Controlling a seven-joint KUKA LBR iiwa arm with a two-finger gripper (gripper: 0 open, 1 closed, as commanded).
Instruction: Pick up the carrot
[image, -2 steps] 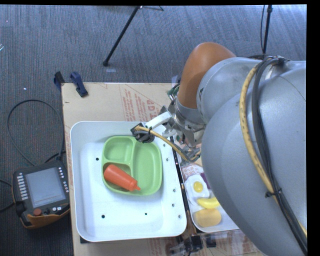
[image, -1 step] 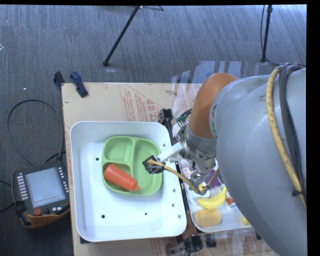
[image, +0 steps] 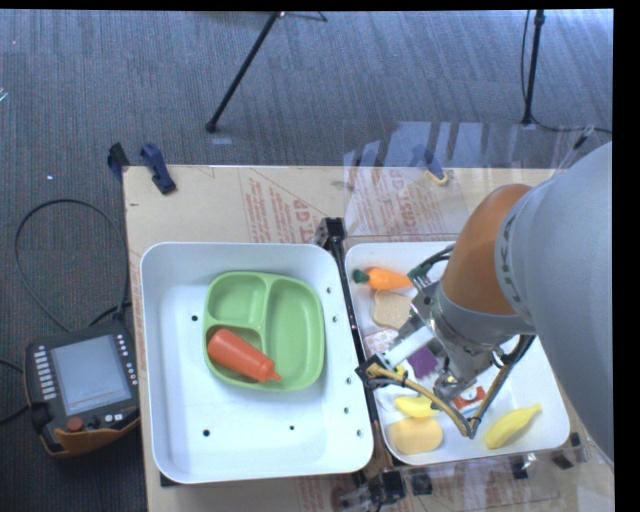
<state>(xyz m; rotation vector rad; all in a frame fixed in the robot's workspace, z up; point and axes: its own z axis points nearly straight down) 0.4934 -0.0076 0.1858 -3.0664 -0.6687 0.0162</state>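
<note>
The carrot (image: 388, 279), small and orange with a green top pointing left, lies at the far left corner of the right bin (image: 556, 400). My gripper (image: 436, 384) hangs low over the middle of that bin, below the orange-banded wrist. It is a hand's width nearer the front than the carrot and apart from it. Beneath and around the gripper lie a purple piece (image: 423, 361) and a yellow piece (image: 413, 406). The arm hides much of the bin's right half.
The left bin (image: 170, 400) holds a green divided plate (image: 297, 320) with a red-orange bottle (image: 241, 356) lying on it. The right bin also has a beige slice (image: 391, 310), an orange-yellow disc (image: 415, 436) and a yellow fruit (image: 512, 426).
</note>
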